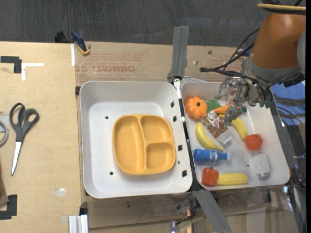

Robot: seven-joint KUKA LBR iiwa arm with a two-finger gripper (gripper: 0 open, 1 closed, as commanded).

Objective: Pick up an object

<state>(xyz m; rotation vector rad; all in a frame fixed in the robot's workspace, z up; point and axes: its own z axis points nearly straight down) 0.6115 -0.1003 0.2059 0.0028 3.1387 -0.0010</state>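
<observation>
Gripper (232, 111) hangs low over the right white bin (277, 144), at roughly 1 o'clock of that bin's middle; can't tell how its hand is set or whether it has hold of anything.

Nearest pick, by my guess: the brown-and-white printed packet (215, 124), lying tilted just below the tip, touching the long yellow plastic banana (206, 137) at its 7 o'clock. Prob. light, stiff-ish, glossy so a bit slippery; best taken across its short width, not the flat face.

Round orange toy pumpkin (196, 107) sits at 10 o'clock of gripper, near the bin's left wall. Small second yellow banana (239, 127) at 5 o'clock, red-orange toy fruit (253, 141) beyond it.

Room: crowded round the packet, neighbours touching or just beside. More open floor toward the bin's right wall, near the grey block (261, 164). Left bin (92, 144) w/ yellow divided plate (144, 143) is well apart.
</observation>
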